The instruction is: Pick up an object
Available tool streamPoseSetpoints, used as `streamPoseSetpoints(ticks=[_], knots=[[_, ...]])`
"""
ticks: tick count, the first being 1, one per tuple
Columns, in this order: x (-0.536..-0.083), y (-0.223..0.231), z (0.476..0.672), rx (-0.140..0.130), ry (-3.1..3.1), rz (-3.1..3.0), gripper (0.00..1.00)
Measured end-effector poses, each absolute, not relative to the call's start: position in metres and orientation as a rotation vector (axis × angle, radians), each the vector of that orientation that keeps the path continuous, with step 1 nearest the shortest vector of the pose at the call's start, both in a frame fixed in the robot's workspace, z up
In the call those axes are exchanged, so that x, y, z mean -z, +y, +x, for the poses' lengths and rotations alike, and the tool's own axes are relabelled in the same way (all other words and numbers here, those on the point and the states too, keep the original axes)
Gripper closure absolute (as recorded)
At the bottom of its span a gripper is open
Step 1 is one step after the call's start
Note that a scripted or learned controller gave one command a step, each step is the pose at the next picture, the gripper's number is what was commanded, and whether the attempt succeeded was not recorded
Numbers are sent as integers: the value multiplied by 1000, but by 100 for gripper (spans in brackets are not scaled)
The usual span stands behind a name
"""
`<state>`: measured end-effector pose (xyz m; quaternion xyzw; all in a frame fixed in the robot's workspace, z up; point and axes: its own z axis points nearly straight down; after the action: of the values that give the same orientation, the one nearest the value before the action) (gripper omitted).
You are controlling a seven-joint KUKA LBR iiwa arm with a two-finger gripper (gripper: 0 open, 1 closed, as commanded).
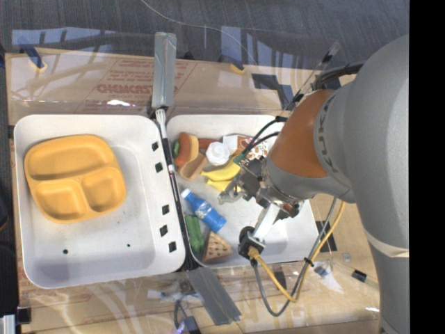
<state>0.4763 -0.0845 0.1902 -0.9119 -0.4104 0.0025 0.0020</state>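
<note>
Blue bottle (pixel 206 212) lying diagonally, upper-left to lower-right

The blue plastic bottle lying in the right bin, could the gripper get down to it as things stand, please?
Probably yes: the blue plastic bottle lies uncovered near the right bin's left wall, with the gripper close beside it.

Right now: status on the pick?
Claw down in right bin, over the banana. Nothing seen held. Blue bottle lies beside it. Yellow tray in left bin.

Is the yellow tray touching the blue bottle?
Apart. The camera view shows the yellow tray in the left bin, the blue bottle in the right bin, with the bin walls between them.
</note>
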Motion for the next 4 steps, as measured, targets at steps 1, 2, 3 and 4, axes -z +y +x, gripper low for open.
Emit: streamPoseSetpoints(ticks=[1, 2, 3, 4], knots=[[-94, -103, 495, -15, -765, -3040, 0], [-90, -93, 548, -8, -734, -3049, 0], [-99, -92, 547, -18, -746, -3042, 100], [-194, -31, 582, 5, -580, -3084, 100]])
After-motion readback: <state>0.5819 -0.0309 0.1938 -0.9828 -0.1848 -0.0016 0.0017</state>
